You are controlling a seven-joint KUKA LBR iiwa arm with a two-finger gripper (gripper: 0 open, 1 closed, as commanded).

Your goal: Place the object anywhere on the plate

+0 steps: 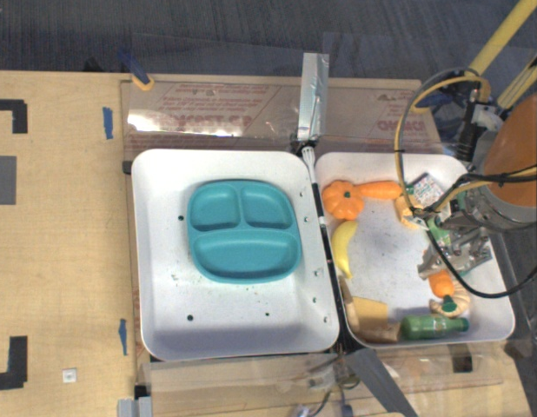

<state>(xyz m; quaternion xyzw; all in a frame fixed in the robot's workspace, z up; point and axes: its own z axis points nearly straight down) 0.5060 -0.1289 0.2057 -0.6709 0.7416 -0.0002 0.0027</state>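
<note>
— Where's the end effector?
— Low over the right bin, near its right wall. Whether it's released or clenched, I can't tell.
— And the object?
— A small orange piece lies just beside it, toward the bin's front edge, above a green bottle.
— The plate?
— Teal, in the left bin, well apart.
— Anything else?
— Pumpkin, carrot, banana along the right bin's left side.

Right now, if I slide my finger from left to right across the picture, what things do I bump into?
Teal plate → pumpkin → carrot → gripper.
</note>
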